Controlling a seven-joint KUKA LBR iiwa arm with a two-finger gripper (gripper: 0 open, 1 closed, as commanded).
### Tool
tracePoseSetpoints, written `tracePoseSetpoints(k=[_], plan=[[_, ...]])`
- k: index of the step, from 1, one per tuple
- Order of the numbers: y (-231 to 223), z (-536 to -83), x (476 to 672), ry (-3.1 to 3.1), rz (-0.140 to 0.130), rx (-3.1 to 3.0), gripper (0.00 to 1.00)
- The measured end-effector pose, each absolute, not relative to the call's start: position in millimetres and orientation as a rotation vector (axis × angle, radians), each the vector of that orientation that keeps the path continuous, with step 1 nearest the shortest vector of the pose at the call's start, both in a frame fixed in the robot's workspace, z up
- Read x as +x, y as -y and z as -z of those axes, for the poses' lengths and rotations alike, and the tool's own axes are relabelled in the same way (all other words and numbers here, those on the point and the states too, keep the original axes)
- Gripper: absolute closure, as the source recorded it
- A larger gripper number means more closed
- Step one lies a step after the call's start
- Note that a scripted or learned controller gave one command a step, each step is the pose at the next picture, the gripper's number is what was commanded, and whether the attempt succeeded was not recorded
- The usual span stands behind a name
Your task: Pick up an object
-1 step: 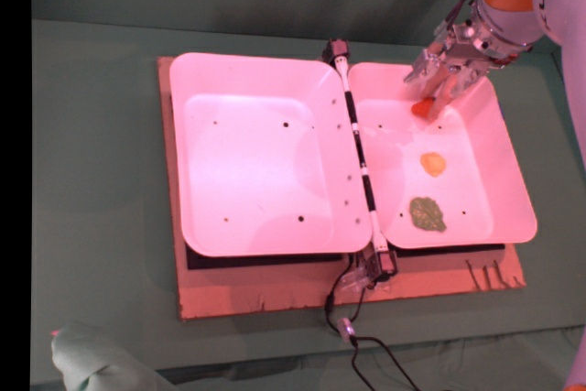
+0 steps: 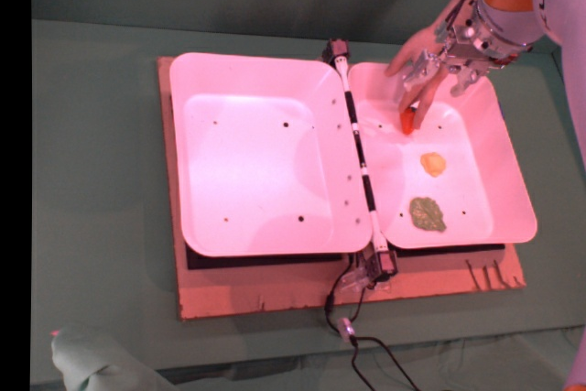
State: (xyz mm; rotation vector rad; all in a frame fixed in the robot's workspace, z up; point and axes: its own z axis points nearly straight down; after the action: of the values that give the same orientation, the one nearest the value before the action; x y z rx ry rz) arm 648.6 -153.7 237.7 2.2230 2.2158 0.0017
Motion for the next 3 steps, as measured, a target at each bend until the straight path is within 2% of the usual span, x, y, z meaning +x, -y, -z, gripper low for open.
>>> tracePoseSetpoints(k=[2, 3], plan=[[164, -153, 653.8, -2.218, 0.005, 2.225, 0.00], [170, -110, 647.7, -2.217, 0.005, 2.226, 0.00]])
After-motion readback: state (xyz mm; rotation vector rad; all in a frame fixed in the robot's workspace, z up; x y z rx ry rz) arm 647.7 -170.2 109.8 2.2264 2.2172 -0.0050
